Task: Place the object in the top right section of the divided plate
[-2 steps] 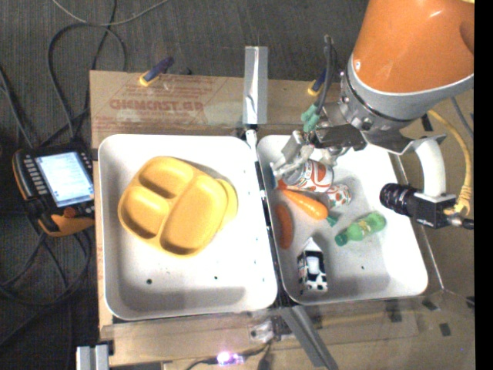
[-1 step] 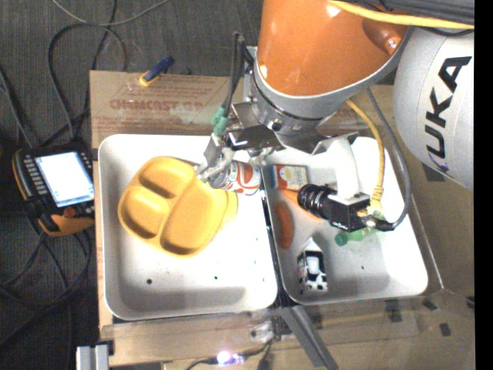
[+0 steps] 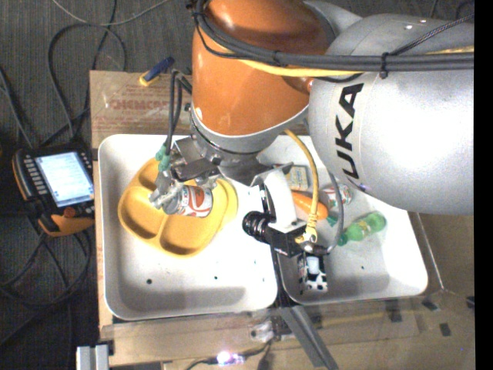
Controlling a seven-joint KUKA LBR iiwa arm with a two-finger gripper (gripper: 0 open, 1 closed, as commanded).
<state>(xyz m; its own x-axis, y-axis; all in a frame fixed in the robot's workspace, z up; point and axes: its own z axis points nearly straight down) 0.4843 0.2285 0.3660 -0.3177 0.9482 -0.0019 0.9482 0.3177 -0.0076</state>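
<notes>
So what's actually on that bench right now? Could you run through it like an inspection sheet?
Surface: two white bins; left bin, right bin.
Job's things: yellow divided plate in the left bin; a red-and-white can over the plate's right side.
Clutter: green bottle, orange item and a black-and-white toy in the right bin.
Grippers: gripper over the plate, at the can.
Cables: yellow cable along the arm; black cables on the floor.
Surroundings: handheld screen on the left; brown cardboard behind the bins.
</notes>
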